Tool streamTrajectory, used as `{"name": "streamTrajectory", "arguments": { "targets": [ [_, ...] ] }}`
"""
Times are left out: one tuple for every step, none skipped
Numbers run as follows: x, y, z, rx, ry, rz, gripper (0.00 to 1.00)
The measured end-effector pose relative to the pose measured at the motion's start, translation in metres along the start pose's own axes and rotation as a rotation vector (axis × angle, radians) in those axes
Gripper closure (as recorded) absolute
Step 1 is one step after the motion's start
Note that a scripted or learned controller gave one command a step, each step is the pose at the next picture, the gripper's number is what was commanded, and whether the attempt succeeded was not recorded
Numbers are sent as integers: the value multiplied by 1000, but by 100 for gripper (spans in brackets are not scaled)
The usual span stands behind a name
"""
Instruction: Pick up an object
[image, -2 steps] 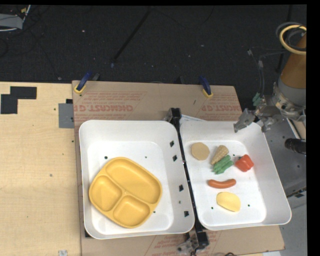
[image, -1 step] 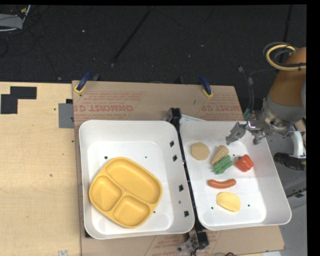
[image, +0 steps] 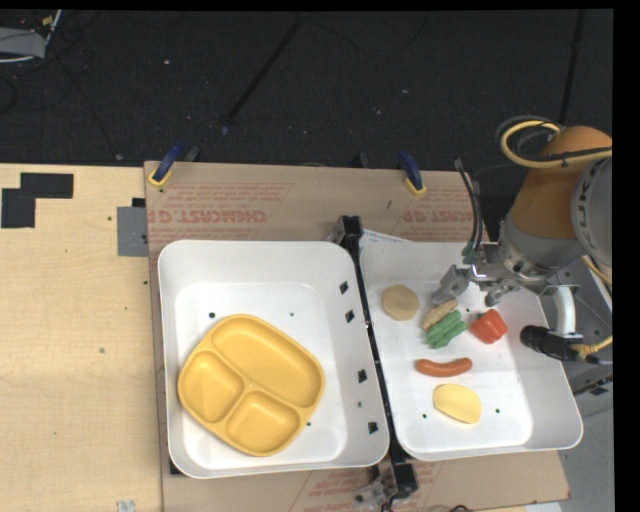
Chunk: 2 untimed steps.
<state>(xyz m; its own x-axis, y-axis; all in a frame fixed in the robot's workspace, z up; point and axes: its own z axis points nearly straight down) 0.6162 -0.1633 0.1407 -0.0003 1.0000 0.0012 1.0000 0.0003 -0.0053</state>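
My gripper (image: 471, 292) hangs low over the back of the right bin (image: 545, 425), its fingers spread open with nothing between them. The left fingertip (image: 447, 292) is just above a green toy vegetable (image: 446, 326) with a tan piece on its top. A red toy pepper (image: 488, 326) sits just below the right fingertip (image: 497, 293). A round tan cookie (image: 400, 302) lies to the left. Nearer the front are a red-orange sausage (image: 443, 367) and a pale yellow lump (image: 457, 403).
The left bin (image: 200, 265) holds a yellow divided plate (image: 250, 383). A black divider strip (image: 362, 330) runs between the bins. The arm's orange band (image: 550, 190) and grey wrist rise at the right, with a black part (image: 548, 342) over the bin's right rim.
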Motion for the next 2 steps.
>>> {"name": "streamTrajectory", "arguments": {
  "targets": [
    [1, -1, 53, 0, 0, -1, 0],
    [0, 0, 40, -5, -1, 1, 100]
  ]
}}
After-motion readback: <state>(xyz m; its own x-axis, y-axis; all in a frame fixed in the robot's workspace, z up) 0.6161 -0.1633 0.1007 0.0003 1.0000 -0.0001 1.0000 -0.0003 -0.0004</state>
